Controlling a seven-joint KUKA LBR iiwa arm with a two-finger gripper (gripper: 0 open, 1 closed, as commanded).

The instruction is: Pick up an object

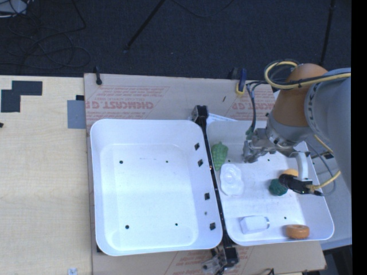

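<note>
Objects lie in the right bin point(321, 225), frame's lower right: green piece point(219, 152), clear plastic lump point(231, 179), white block point(254, 223), teal ball point(278, 187), orange ring point(297, 231). Gripper point(252, 152) hangs above them.

A crumpled green soft object point(219, 153) lay just left of the gripper point(250, 155); a clear plastic lump point(231, 179) sat below-left, a dark-green ball point(278, 187) below-right.

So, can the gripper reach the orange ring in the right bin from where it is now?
Probably yes. The orange ring lies alone near the front right corner of the right bin, with bare floor around it. The gripper hangs over the same bin, farther back, and nothing stands between them.
</note>
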